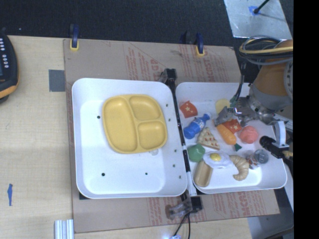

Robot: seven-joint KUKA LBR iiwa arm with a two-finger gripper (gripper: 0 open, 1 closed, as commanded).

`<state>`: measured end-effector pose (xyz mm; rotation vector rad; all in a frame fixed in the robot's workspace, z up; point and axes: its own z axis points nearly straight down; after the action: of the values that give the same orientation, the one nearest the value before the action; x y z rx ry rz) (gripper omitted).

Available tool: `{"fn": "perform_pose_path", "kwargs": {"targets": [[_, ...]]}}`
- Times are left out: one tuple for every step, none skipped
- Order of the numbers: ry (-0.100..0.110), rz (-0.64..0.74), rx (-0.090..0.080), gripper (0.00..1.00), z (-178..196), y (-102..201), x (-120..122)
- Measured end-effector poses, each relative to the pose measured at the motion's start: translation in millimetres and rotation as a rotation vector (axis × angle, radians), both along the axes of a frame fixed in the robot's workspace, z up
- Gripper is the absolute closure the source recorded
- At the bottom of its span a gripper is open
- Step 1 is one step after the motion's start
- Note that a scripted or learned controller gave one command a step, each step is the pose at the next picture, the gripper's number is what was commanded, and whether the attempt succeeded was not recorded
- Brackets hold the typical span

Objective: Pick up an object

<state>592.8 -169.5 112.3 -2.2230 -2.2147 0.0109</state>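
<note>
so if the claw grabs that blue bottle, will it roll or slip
Probably both. The blue bottle lies on its side in the right bin, and its rounded body suggests that a nudge would roll it. It looks like smooth toy plastic, so it may slip from the claw, and it is likely light. The pizza slice close by might stop a roll.

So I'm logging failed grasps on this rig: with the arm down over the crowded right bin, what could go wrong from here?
Crowding: the gripper sits among tightly packed toys, right by the carrot and the tomato, so it may nudge one aside or catch two at once. Rounded pieces like that tomato could slip out. Toys along the right bin front edge, such as the croissant, leave little room beside the wall.
</note>
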Motion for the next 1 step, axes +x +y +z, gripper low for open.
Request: {"fn": "perform_pose_path", "kwargs": {"targets": [[-0.028, 0.010, -0.006, 0.00, -12.7, -1.6, -9.1]]}}
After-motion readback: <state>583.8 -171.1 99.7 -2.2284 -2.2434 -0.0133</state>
